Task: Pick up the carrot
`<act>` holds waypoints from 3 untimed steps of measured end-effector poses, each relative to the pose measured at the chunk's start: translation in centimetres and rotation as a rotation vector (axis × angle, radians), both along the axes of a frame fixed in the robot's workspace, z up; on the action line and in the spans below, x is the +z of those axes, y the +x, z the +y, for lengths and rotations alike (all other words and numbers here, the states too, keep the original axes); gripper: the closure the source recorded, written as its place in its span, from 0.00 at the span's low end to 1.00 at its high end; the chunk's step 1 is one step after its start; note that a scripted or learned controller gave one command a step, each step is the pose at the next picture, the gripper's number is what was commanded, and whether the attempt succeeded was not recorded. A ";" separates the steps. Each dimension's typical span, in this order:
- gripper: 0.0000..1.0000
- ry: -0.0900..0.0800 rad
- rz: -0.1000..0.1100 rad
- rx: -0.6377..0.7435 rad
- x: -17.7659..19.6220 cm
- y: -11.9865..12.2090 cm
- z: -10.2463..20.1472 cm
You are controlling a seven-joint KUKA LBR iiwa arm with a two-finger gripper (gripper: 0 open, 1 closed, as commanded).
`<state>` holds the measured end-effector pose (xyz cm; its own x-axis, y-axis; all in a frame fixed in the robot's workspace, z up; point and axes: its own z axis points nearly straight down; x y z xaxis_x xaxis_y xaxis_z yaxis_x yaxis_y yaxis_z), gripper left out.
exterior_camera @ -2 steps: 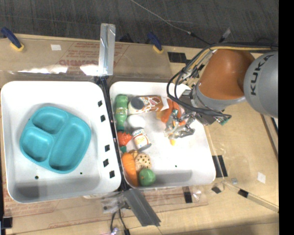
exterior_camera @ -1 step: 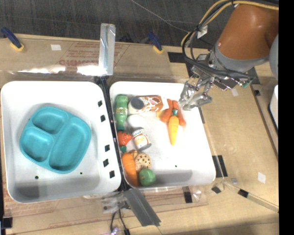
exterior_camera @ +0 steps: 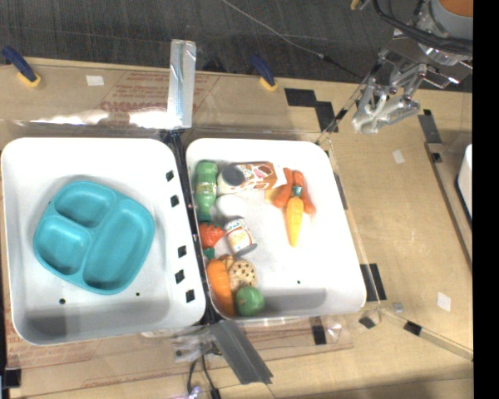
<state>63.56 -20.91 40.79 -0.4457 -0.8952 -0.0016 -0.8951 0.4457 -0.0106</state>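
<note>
Cardboard-covered surface (exterior_camera: pixel 399 223) carries two white bins; the carrot (exterior_camera: pixel 293 220) lies in the right bin (exterior_camera: pixel 341 248), untouched. Well beyond that bin's far right corner hang the jaws (exterior_camera: pixel 381 115), their state impossible to tell, so the whole pick remains.

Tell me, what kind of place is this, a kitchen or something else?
Most likely a robot test bench in a lab, not a kitchen. Two white bins sit taped to a cardboard-covered table, the food, like the carrot, looks like plastic toys, and a robot gripper hangs above with cables behind it.
</note>
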 end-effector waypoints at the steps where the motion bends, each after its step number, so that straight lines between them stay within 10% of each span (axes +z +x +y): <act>1: 1.00 0.007 0.017 0.325 -14.2 2.1 0.0; 2: 1.00 0.001 0.008 0.489 -9.1 2.2 0.1; 3: 1.00 0.003 0.014 0.833 -11.6 -3.5 1.3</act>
<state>60.06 -19.64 29.17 0.3627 -0.9319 -0.0040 -0.9319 -0.3627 0.0028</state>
